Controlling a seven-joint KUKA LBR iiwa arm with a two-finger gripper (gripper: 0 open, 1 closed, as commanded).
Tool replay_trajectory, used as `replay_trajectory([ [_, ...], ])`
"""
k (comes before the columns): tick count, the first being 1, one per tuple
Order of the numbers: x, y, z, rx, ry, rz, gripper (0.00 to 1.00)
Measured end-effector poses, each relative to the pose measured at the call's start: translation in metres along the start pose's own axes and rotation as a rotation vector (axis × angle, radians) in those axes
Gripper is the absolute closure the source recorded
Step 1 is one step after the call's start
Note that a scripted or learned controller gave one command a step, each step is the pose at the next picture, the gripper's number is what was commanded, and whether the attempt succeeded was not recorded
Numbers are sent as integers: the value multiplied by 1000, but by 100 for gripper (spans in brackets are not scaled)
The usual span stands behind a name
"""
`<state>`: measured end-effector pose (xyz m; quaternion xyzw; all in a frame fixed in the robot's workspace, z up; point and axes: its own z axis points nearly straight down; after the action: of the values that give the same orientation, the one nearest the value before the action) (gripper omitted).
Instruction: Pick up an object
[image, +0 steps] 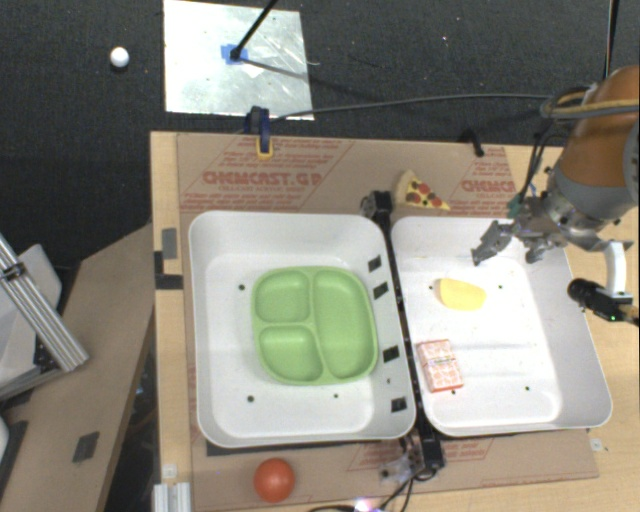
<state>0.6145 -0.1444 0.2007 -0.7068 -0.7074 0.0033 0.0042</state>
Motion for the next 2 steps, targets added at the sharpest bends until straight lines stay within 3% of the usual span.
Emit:
replay_trajectory([
  [1, 0, 3, -7, -12, -2, -2, 0],
  [2, -6, 7, 37, -10, -2, 0, 0],
])
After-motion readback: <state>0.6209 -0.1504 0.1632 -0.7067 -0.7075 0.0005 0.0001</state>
